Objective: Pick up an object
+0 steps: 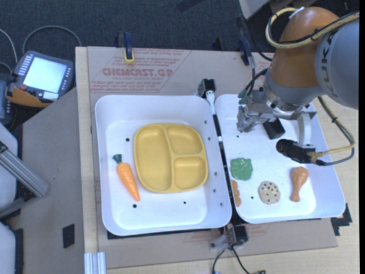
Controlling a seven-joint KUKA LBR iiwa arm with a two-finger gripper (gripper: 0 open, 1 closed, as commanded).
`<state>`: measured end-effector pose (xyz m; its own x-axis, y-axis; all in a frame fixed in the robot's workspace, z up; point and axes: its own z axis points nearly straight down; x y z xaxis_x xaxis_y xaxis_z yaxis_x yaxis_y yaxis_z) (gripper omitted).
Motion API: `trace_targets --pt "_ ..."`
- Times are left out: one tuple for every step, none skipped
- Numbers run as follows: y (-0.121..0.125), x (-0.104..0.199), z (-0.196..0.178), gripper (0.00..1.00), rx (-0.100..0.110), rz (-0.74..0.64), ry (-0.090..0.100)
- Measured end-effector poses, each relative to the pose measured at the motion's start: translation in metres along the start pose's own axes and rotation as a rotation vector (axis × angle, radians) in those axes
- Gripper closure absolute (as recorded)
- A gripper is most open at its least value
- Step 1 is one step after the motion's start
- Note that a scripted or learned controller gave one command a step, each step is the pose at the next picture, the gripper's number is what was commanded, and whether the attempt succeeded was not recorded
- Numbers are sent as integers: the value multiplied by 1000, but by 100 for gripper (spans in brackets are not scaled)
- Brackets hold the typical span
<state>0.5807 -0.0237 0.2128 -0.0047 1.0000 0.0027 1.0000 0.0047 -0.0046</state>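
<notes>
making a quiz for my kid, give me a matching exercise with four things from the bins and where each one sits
Things:
1. carrot
2. yellow plate
3. cookie
4. drumstick

Places:
A. right bin, beside the cookie on the side away from the left bin
B. left bin, beside the plate on the side away from the right bin
C. right bin, just below the green lettuce piece in the view
D. middle of the left bin

Pairs: 1-B, 2-D, 3-C, 4-A
</notes>
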Motion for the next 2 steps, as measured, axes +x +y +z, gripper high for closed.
trace_targets --pt "-19 51 -11 100 -1 -1 0" --pt "-42 102 -20 100 -1 -2 0"
